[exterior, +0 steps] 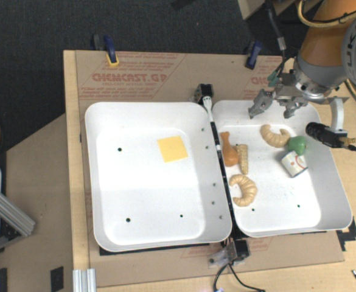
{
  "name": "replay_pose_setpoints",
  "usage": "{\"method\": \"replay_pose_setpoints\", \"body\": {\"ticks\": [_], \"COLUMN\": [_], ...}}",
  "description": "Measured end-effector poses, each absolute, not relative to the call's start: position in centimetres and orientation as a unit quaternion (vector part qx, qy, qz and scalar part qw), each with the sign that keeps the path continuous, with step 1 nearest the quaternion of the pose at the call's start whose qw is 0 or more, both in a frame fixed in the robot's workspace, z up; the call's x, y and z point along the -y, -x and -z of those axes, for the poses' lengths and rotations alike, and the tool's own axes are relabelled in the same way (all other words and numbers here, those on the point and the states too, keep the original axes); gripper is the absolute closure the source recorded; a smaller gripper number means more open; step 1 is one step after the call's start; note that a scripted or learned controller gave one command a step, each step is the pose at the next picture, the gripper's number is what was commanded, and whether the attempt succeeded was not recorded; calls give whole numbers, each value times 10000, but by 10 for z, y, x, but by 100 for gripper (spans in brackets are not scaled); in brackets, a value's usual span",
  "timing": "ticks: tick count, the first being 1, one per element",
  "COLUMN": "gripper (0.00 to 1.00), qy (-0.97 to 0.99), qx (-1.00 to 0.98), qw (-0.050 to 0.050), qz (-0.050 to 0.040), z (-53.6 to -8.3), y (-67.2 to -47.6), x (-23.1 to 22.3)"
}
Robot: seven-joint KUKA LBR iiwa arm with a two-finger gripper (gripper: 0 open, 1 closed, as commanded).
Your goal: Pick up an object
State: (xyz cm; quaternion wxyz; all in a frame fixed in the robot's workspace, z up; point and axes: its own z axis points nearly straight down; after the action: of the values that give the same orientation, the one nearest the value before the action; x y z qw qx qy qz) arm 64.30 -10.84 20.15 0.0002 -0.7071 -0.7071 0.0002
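Two white bins sit side by side on the counter (pixel 47 181), over a brown board (pixel 135 72) printed with red letters. Two blue clamps grip the board's far edge, the left clamp (pixel 109 47) and the right clamp (pixel 254 55).

The left bin (pixel 104 181) holds one thing: a yellow square (pixel 173 148), lying flat a little beyond the bin's middle, well apart from every wall.

The right bin (pixel 324 205) holds six things. There are two croissants: the far croissant (pixel 276 136) lies toward the bin's far side, and the near croissant (pixel 245 190) lies close to the wall shared with the left bin. One orange-brown piece (pixel 229 152) lies along that same wall. One pale ribbed stick (pixel 243 157) lies just beside it on the side away from the wall; whether the two touch cannot be told. One green lump (pixel 298 143) sits just beside the far croissant, toward the view's right. One white can (pixel 293 163) with a red mark lies tilted just in front of the lump, touching it or very nearly.

The end effector (pixel 276 107) hangs over the far edge of the right bin, just beyond the far croissant. Its two fingers are spread apart with nothing between them.
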Motion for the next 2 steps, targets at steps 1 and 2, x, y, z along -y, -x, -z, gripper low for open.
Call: {"method": "replay_pose_setpoints", "body": {"ticks": [1,2], "gripper": [0,0], "qy": [7084,7069], "qx": [7058,7073], "qw": [45,12], "qz": [-36,-20], "z": [-97,-84], "y": [-606,-651], "x": [142,91]}}
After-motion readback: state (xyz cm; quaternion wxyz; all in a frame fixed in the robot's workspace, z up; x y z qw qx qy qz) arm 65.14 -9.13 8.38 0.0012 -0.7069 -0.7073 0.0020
